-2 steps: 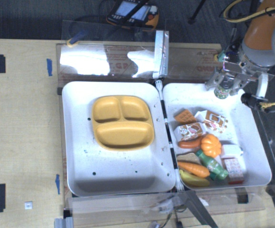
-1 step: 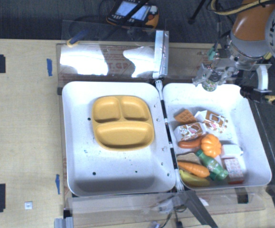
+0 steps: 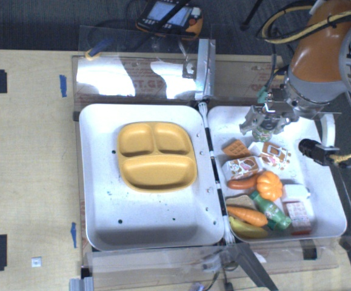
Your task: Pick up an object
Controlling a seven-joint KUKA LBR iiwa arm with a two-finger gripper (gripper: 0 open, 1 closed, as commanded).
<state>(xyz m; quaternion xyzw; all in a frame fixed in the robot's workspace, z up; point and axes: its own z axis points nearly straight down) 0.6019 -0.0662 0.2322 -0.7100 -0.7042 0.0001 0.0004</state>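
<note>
My gripper (image 3: 264, 123) hangs over the far part of the right bin (image 3: 333, 190), just beyond the toy food. Nothing shows held in it. Below it lie a brown waffle piece (image 3: 236, 147) and a pink-and-white frosted pastry (image 3: 275, 156). Nearer the front are a printed snack box (image 3: 242, 167), a red sausage (image 3: 240, 184), an orange pumpkin (image 3: 269, 185), a green bottle (image 3: 271, 211), a carrot (image 3: 247, 215), a banana (image 3: 248, 228) and a white-and-red carton (image 3: 297, 210).
The left bin (image 3: 96, 180) holds a yellow divided plate (image 3: 156, 155) near its middle. A metal divider post (image 3: 203, 71) stands at the back between the bins. The far right corner of the right bin is bare white floor.
</note>
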